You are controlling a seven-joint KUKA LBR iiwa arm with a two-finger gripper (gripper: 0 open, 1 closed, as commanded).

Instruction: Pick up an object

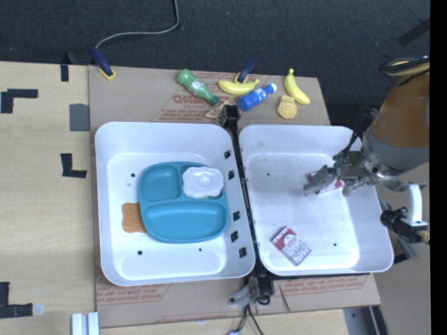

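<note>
Two shallow white bins sit side by side on the bench. Inside the left bin [112, 159] lies a blue divided plate [183, 204], with a tan, toast-like piece [130, 217] tucked against its left edge and a white fried-egg toy [203, 181] resting on its upper right compartment. Behind the bins, on the cardboard, are a green bottle [196, 86], a yellow banana [237, 86], a blue bottle [255, 97], a small yellow corn-like piece [286, 107] and a second banana [295, 88]. Across the right bin [363, 257], a small red-and-white packet [290, 246] lies flat near the front wall. Well apart from it, the gripper [316, 183] hangs low over the bin floor toward the right wall, its grey tips pointing left; whether they are apart or together cannot be told, and nothing shows between them.
</note>
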